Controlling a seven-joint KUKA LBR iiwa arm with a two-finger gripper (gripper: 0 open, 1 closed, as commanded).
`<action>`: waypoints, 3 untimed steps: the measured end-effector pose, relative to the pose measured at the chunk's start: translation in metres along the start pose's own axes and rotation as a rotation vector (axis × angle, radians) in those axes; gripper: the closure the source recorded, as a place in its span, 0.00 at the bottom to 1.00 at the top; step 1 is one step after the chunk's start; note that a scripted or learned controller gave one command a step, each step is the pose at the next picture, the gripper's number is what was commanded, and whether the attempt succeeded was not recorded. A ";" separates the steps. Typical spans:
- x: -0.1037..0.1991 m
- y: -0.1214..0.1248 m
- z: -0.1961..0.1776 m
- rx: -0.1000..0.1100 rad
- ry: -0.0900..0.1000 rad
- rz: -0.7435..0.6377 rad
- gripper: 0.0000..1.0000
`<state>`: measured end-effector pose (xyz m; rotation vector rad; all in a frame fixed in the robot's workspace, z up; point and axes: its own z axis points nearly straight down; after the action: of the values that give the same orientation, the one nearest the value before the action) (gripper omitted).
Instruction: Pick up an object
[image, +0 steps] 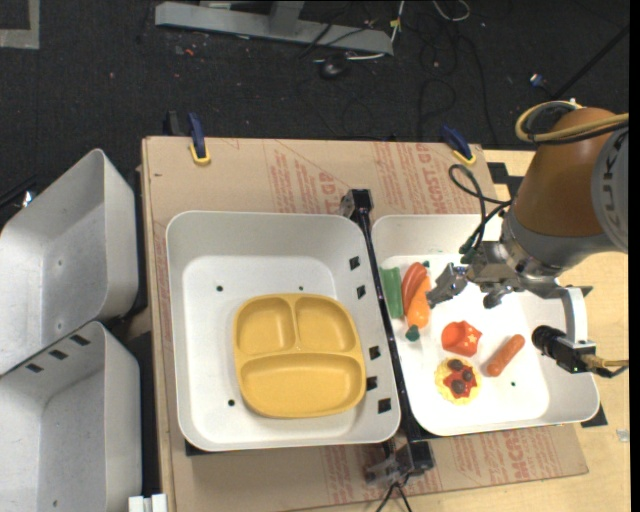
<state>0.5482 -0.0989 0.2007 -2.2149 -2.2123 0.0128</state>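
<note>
Bench (300, 165) topped with brown printed board, clamped at the far edge by two blue-and-yellow clips (199, 140). Two shallow white bins set side by side on it, touching along a black divider: left bin (190, 300) and right bin (560, 400). Board left bare around the bins.

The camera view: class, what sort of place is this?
Probably a robotics lab. A robot arm reaches over two white bins holding toy food and a yellow tray, with cables on the floor.
</note>
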 end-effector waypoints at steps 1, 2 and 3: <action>0.000 0.003 -0.006 -0.012 -0.002 -0.002 0.00; 0.002 0.004 0.058 -0.008 -0.001 0.000 0.00; 0.002 0.005 0.096 -0.015 -0.002 0.000 0.00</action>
<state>0.5521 -0.0963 0.1042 -2.2230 -2.2213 -0.0022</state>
